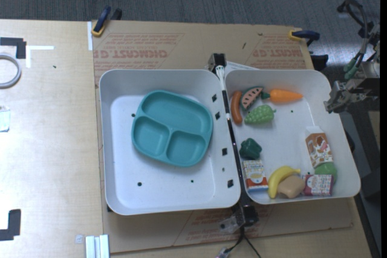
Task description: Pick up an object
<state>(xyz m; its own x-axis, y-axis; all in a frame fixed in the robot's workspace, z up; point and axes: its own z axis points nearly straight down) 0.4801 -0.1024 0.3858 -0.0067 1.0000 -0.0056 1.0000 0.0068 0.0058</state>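
Here the arm sits at the right edge of the frame, its hand [343, 96] hanging just outside the right bin's [302, 124] far wall, above the rim and not over any toy. Whether the hand is wide or narrow I cannot tell; the metal parts blur together there, and nothing shows between them.

The things to pick all lie in the right bin. Along its upper left a hot dog [235, 108], a watermelon slice [251, 96] and a bunch of green grapes [260, 115] crowd together, touching or nearly so, with a carrot [285, 95] just to their right. A dark green broccoli piece [250, 147] sits alone lower down. At the bottom a small carton [255, 174], a banana [282, 178], a tan bread-like piece [291, 188] and a pink packet [318, 184] press against each other by the lower wall. A juice pouch [318, 151] lies flat near the right wall.

The left bin [121, 178] holds a teal divided plate [172, 128], out of the way.

My guess is the carrot or the pouch is the easiest reach, being nearest the hand with open floor around; the bottom cluster and wall would hinder a clean closing
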